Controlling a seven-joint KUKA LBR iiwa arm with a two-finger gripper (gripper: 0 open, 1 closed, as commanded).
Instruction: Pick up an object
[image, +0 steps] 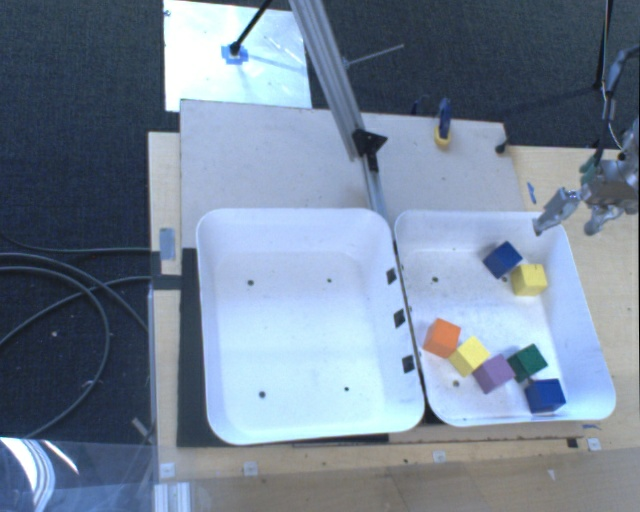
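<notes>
- The claw (573, 213) hangs at the right edge of the scene, over the upper right corner of the right bin (580, 290); its two grey metal fingers are spread apart with nothing between them.
- The right bin is a shallow white plastic tray with rounded corners and a smooth, faintly speckled floor.
- Seven small cubes with matte faces lie in it. A blue cube (502, 259) and a yellow cube (529, 279) touch near the upper right, just below the claw.
- Lower down, an orange cube (442, 337), a second yellow cube (468, 355), a purple cube (492, 373), a green cube (527, 360) and a dark blue cube (545, 395) sit in a close cluster, tilted at various angles.
- The left bin (215, 300) is the same white moulded shape, its floor marked by four small dark dots.
- Both bins rest on a pale wooden desk (480, 470), with a speckled off-white board (270, 160) behind them.
- A slim metal pole (335, 85) slants across the board.
- Dark carpet with black cables (60, 290) lies to the left.
</notes>
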